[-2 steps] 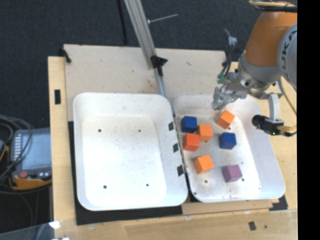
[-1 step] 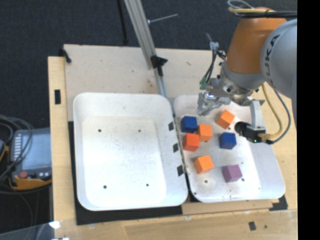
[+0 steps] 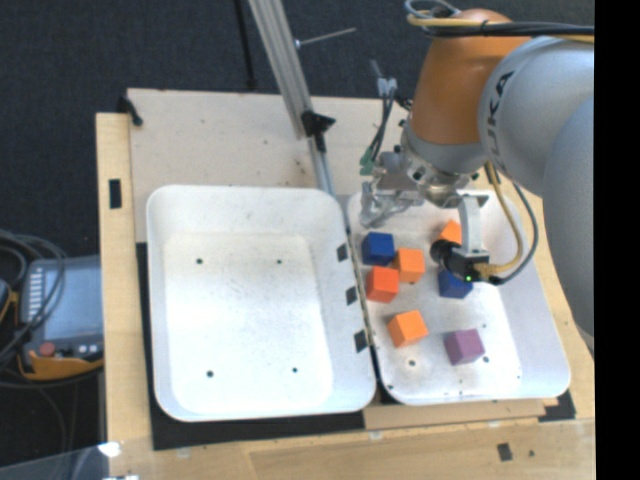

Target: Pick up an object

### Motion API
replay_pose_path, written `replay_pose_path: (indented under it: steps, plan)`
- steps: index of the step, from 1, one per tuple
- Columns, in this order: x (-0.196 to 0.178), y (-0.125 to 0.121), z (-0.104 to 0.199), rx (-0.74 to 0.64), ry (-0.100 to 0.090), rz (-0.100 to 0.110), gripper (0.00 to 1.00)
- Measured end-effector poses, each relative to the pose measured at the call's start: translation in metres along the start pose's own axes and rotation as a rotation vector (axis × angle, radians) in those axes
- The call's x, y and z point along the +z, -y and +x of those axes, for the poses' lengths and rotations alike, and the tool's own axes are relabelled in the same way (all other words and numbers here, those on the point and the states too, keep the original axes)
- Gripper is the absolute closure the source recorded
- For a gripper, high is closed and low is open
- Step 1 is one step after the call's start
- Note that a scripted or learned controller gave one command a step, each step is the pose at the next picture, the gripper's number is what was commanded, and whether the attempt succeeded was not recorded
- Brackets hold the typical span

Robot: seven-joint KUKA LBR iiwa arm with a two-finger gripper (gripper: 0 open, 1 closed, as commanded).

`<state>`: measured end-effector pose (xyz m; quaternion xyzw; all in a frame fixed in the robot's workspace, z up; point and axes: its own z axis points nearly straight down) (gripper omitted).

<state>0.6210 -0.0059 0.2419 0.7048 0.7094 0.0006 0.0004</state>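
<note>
- We see small blocks in the right bin (image 3: 535, 368), and any one of them could be the thing to pick up.
- A blue block (image 3: 378, 247) sits near the bin's left wall, just under the jaws (image 3: 378, 206).
- Right beside it are two orange blocks: one (image 3: 411, 264) to its right and one (image 3: 382, 284) below it (these three are packed close, maybe touching).
- Another orange block (image 3: 407, 327) lies by itself lower down, and a purple block (image 3: 463, 346) sits near it, with a gap between them.
- A second blue block (image 3: 453, 284) and an orange bit (image 3: 451, 232) are partly hidden by the arm's black part.
- We think the blocks are light and stiff, like foam or wood toys. They will not break or squash much.
- Their sides look flat, so we would pinch one on two flat sides that face away from each other.
- The lone orange block and the purple one have the most open room around them. The packed three leave little space for a finger to slide in.
- The blue block is close to the bin wall, so a finger could bump the rim there.
- The left bin (image 3: 180, 218) has lots of bare floor.
- The jaws hang over the top of the right bin, but we cannot tell if they are open or closed. We see no block between them.
</note>
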Motion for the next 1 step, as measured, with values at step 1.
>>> replay_pose_path:
  steps: [1]
  plan:
    - [-0.0088, 0.0084, 0.0508, -0.001, -0.002, 0.000, 1.00]
